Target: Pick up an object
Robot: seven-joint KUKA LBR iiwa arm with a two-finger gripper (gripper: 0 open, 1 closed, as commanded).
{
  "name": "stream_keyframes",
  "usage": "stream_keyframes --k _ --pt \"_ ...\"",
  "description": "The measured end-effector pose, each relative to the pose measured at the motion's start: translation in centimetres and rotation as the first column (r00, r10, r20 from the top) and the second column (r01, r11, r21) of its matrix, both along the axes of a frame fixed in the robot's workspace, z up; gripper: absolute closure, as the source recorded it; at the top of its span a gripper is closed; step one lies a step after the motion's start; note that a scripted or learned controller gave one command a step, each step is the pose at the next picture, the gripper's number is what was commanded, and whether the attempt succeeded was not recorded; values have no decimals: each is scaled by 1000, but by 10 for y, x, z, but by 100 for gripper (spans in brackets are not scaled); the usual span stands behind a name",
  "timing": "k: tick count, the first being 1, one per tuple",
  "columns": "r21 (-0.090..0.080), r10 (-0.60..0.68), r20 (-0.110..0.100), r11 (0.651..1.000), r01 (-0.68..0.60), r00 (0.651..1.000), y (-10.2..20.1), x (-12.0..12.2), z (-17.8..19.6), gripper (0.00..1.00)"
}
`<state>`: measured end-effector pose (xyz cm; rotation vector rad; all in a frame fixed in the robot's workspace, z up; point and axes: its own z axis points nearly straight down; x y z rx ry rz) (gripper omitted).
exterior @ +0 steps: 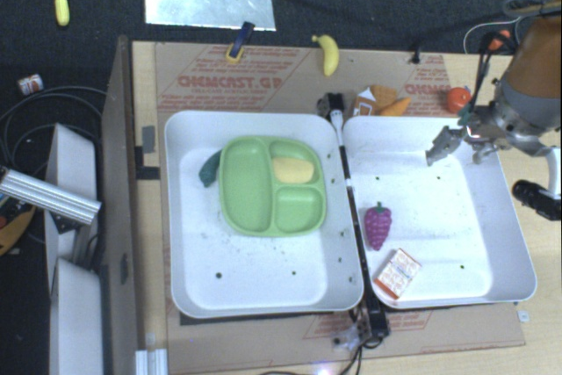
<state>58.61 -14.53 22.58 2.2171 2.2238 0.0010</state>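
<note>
Purple and knobbly, down in the right bin (pixel 492 215): a toy bunch of grapes (pixel 378 226), lying close to the divider between the two bins, a bit below middle. Just below it, a small red-and-white carton (pixel 397 272) near the front wall, not touching. Probably the two easiest picks here. Grapes look like light hollow plastic, bumpy enough to give some bite but likely to roll or squirt out if pinched off-centre, so best taken across the fat middle of the bunch, not the green stem end. Carton looks light too, flat-sided, maybe crushable; across the short sides would do.

Same view, upper right: gripper (pixel 457 143) hanging over the far right part of that bin, well apart from both toys. Nothing seen between the fingers; open or closed, can't tell from this slant.

Left bin (pixel 189 277): green divided plate (pixel 263 211) with a yellow piece (pixel 293 169) in its upper right compartment, dark green thing (pixel 210 168) tucked at its left edge.
</note>
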Motion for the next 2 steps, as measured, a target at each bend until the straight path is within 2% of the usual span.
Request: stream_keyframes --k 1,2 --pt "5 -1 -13 1000 1 1000 36 -45 -116 0" --pt "-3 -4 6 1000 4 1000 -22 5 -112 0"
